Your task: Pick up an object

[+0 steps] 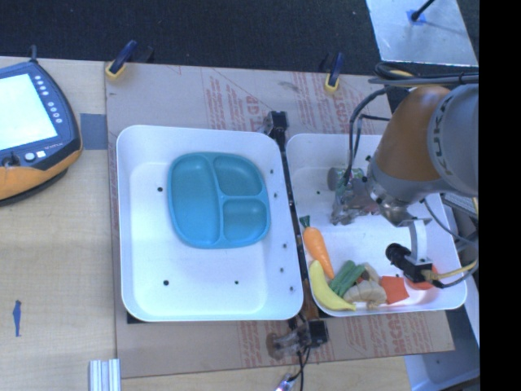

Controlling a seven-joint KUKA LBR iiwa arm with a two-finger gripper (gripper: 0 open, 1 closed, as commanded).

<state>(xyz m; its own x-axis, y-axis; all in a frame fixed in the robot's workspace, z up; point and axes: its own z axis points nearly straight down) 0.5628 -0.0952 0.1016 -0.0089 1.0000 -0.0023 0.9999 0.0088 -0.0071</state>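
Divided plate [218, 199] sits in left bin [138, 292]. Right bin [313, 149] holds carrot [317, 251], banana [324, 293] and other food along its near edge. Tablet [28, 133] left of bins.

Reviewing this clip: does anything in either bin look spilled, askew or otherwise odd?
Nothing looks spilled or broken. The blue divided plate sits slightly turned in the left bin. The toy food, including the carrot and banana, is crowded into the right bin's near corner, by the gripper.
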